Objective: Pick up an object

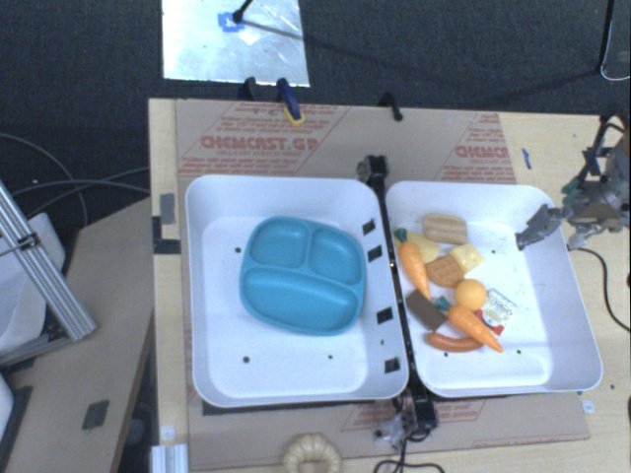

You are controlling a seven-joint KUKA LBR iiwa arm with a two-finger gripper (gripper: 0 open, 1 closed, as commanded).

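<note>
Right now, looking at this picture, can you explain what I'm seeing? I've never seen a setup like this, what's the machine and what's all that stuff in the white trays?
This is one camera fixed above a workbench, looking down at a slant. Two shallow white bins sit side by side. The left bin holds a blue divided plate. The right bin holds a small pile of toy food, including two carrots, a bread roll and an orange ball. The machine is a robot arm reaching in from the right; its gripper, a two-finger hand, sits over the right bin's upper right part, away from the pile. Nothing is held between its fingers. Its job is to pick up an object.
</note>
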